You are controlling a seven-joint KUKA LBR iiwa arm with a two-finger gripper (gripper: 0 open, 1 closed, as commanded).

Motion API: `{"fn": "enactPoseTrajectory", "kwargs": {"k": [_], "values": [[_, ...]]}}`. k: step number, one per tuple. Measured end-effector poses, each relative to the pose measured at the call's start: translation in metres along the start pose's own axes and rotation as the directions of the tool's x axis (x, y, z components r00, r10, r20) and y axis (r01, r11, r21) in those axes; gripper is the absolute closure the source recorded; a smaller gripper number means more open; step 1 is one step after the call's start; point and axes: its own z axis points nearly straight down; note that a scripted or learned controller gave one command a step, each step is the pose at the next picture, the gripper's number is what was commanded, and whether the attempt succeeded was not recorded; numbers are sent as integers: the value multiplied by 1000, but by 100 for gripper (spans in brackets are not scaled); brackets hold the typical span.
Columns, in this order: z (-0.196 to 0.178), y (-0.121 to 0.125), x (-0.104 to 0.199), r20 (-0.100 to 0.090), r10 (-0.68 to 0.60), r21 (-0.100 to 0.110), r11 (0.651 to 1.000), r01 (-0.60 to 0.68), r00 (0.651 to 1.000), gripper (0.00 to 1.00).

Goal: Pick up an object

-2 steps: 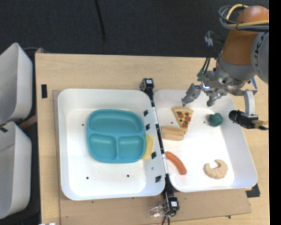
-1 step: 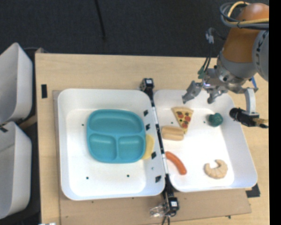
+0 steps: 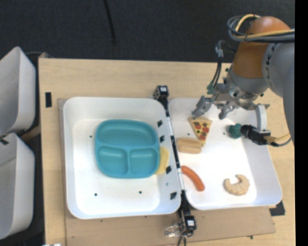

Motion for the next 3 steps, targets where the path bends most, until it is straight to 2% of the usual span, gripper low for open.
{"fn": "enactPoseTrajectory", "kwargs": {"k": [1, 2, 3], "values": [[48, 8, -3, 0, 1, 1, 1000, -1, 1000, 0], [92, 10, -5, 3, 2, -8, 1000, -2, 1000, 0], [76, 12, -7, 4, 3, -13, 1000, -3, 1000, 100]]}}
